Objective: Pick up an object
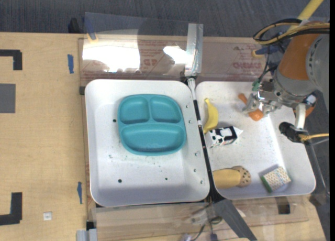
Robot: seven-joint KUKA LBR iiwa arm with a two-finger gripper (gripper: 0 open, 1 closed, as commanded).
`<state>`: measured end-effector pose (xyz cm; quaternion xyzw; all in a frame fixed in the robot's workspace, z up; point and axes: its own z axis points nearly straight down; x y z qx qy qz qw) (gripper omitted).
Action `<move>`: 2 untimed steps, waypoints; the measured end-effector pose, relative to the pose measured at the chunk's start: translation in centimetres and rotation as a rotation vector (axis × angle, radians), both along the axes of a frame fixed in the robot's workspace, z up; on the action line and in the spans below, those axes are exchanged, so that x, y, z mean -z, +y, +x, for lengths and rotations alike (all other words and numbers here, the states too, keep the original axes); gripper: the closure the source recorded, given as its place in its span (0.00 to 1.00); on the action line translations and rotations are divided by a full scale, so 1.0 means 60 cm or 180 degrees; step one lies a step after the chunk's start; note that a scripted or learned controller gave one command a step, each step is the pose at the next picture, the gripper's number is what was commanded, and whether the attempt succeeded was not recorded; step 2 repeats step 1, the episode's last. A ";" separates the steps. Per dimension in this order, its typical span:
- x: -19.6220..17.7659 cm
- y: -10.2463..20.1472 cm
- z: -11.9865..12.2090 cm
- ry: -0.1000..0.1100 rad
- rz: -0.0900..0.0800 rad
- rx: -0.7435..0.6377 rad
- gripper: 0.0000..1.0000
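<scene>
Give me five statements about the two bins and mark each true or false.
1. The teal divided plate lies in the left bin. True.
2. The banana lies in the left bin. False: it lies in the right bin, near the divider.
3. The tool hangs over the right bin's far part, near an orange piece. True.
4. The sponge rests on the plate. False: it lies in the right bin's near right corner.
5. The black-and-white cow toy lies just below the banana. True.
</scene>
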<state>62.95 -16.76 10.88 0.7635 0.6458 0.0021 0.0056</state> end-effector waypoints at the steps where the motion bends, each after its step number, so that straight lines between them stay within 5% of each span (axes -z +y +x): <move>1: -0.100 0.066 0.003 0.0013 0.0020 0.0266 1.00; 2: -0.100 0.066 0.003 0.0013 0.0020 0.0266 1.00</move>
